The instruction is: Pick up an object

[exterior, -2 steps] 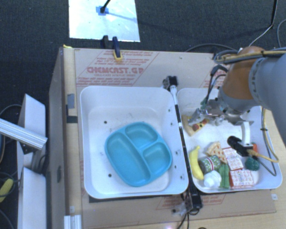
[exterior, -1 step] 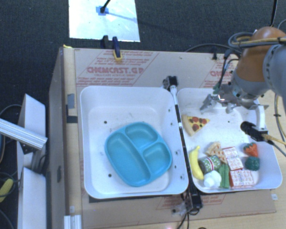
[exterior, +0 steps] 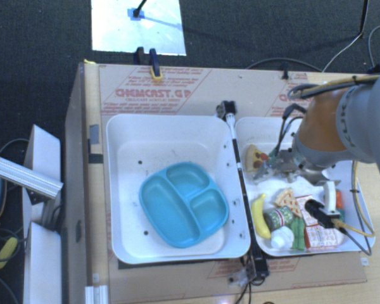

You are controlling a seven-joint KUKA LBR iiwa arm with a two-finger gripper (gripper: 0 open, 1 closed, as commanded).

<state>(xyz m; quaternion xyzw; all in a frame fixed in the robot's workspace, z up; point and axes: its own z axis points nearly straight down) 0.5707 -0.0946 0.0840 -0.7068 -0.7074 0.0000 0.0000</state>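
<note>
We see the arm (exterior: 342,125) reaching in from the right over the right bin (exterior: 256,126), its gripper (exterior: 275,165) low among the clutter; whether the jaws are spread or closed we cannot tell. Candidate objects lie close by: a pizza slice (exterior: 256,155) just left of the gripper, a banana (exterior: 259,214) nearer us, and a green can (exterior: 280,218) beside it. The blue divided plate (exterior: 183,202) sits alone in the left bin (exterior: 123,170). Our worry is crowding (items touch or overlap), so we judge a closing grip might nudge neighbours, catch an edge, or come up empty.
</note>
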